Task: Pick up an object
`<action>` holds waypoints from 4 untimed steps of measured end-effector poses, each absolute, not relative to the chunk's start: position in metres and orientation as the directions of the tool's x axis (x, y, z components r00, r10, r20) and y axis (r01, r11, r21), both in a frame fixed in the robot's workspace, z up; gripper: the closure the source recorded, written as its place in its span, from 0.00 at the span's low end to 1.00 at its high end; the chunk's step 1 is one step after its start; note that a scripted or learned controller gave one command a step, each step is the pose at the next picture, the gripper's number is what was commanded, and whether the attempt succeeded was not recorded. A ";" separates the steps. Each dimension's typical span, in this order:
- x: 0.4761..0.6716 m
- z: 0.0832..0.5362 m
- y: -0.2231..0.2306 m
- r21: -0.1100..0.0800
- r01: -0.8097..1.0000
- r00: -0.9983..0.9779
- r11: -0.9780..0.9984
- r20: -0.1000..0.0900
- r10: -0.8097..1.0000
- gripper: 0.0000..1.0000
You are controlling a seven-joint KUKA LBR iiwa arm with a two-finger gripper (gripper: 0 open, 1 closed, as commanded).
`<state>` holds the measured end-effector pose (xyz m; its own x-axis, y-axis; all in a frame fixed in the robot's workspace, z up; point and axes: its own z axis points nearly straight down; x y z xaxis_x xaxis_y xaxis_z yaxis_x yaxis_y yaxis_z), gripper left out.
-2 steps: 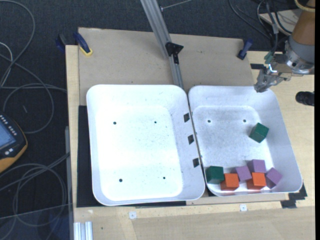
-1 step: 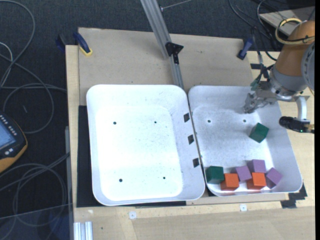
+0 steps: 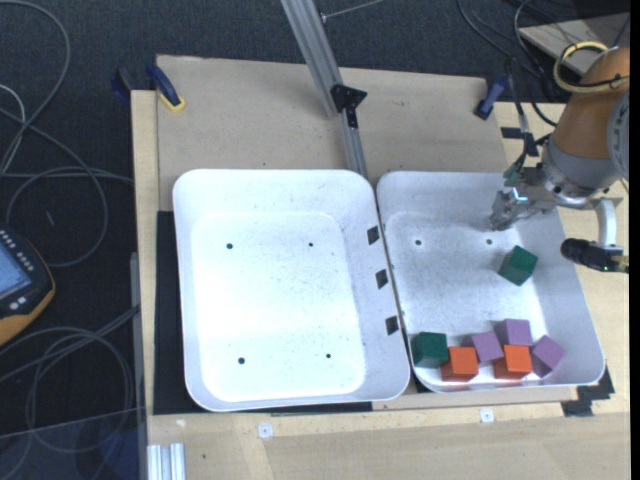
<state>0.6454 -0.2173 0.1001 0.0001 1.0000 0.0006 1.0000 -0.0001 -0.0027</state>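
right bin (image 3: 560, 298): gripper (image 3: 503, 212) near far edge, grip state unclear; green cube (image 3: 518, 265) alone mid-floor; six blocks (image 3: 489, 351) crowd near rim.

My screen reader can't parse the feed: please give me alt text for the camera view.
The gripper hangs over the upper part of the right bin, a lone green cube lying just below it in the view. Six more cubes, green, orange and purple, cluster along that bin's near edge.

One fixed camera looks down at a slant on the bench (image 3: 250, 98) and both white bins (image 3: 200, 298).
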 end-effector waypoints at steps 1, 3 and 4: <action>0.640 0.100 -0.216 -0.002 1.000 0.000 0.000 0.001 1.000 1.00; 0.630 0.100 -0.218 -0.001 1.000 0.000 0.000 0.002 1.000 1.00; 0.626 0.100 -0.218 -0.001 1.000 0.000 0.000 0.001 1.000 1.00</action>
<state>0.6262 -0.2177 0.1002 0.0001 1.0000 0.0013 1.0000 -0.0001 -0.0014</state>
